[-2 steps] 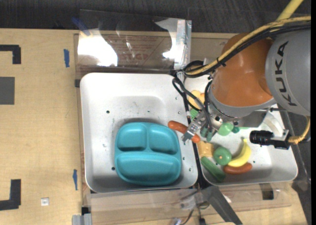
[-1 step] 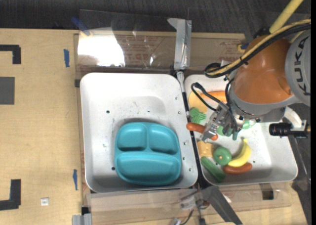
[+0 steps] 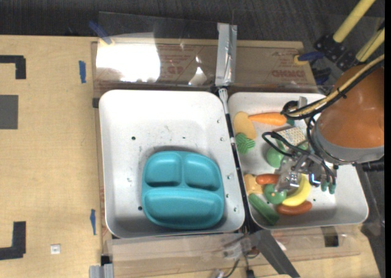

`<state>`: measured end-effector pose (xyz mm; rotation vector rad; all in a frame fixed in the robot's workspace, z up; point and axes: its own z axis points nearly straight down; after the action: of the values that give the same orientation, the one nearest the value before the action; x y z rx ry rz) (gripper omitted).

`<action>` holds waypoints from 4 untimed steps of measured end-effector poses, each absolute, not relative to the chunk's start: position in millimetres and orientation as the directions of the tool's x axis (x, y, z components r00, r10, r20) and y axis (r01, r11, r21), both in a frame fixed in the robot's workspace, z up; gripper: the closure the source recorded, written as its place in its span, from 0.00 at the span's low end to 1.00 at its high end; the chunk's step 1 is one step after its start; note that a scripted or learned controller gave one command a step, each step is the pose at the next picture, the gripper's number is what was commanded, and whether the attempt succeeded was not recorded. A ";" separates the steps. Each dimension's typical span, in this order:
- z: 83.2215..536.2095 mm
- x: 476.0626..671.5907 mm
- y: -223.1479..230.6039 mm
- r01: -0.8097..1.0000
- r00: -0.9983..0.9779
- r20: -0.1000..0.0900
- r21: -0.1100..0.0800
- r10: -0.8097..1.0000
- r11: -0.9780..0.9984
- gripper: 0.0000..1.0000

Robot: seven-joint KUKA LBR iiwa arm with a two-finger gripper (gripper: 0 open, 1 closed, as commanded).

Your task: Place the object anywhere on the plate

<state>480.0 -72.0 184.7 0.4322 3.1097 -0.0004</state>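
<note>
A teal plate [image 3: 182, 197] with three compartments lies in the left bin [image 3: 122, 118], toward its front. The right bin [image 3: 354, 206] holds a heap of toy food: a carrot [image 3: 267, 118], a corn cob [image 3: 245, 125], green pieces [image 3: 274, 156], a yellow banana [image 3: 297, 198], a red sausage [image 3: 294, 208] and a green vegetable [image 3: 263, 209]. My gripper [image 3: 286, 186] reaches down into that heap at the bin's front, just above the banana and a green piece. The arm's orange band [image 3: 357, 112] covers the right bin's back right.
A clear plastic sheet [image 3: 159, 57] and a metal post [image 3: 225, 54] stand behind the bins. Black cables [image 3: 287, 148] trail from the wrist over the toys. A wooden bench [image 3: 43, 148] stretches to the left.
</note>
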 end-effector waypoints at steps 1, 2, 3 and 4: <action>160.3 480.1 -142.8 0.015 -1.000 -0.003 0.000 0.015 1.000 1.00; 197.6 480.9 -208.6 -0.097 -0.995 -0.008 -0.004 -0.097 0.995 1.00; 223.0 484.3 -223.2 -0.310 -0.951 -0.009 -0.004 -0.310 0.951 1.00; 264.8 492.6 -223.0 -0.700 -0.714 -0.007 -0.007 -0.700 0.714 1.00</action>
<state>492.6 -223.0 264.8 -1.1837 2.9004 -0.0058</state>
